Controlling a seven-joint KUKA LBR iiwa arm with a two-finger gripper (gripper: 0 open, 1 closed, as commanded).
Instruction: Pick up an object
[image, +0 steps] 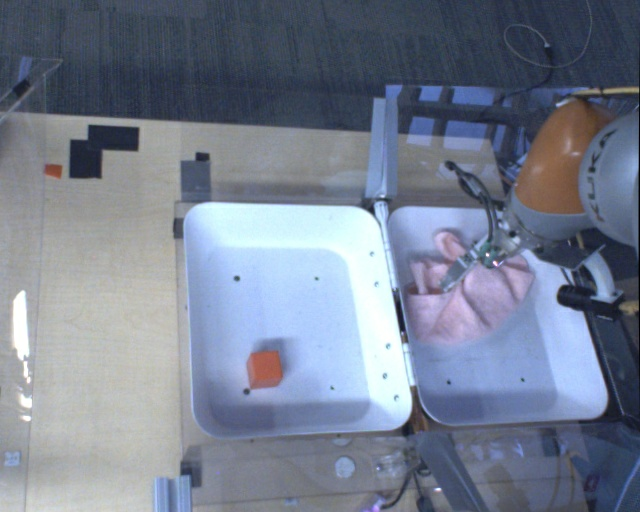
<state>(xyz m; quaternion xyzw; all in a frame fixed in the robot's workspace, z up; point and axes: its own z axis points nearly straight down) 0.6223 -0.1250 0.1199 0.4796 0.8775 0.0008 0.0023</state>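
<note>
Orange block (265, 369) sits in 1 bin; pink cloth (468, 292) bunches around gripper (478, 262), trailing toward 7 o'clock, finger state impossible to tell.

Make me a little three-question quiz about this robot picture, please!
1. True or false: the orange block lies in the same bin as the pink cloth.
2. What is the gripper over? A) the orange block B) the pink cloth C) the wooden bench
3. Fill in: the orange block sits in the ____ bin in the camera view.

Key: 1 false; 2 B; 3 left.
</note>
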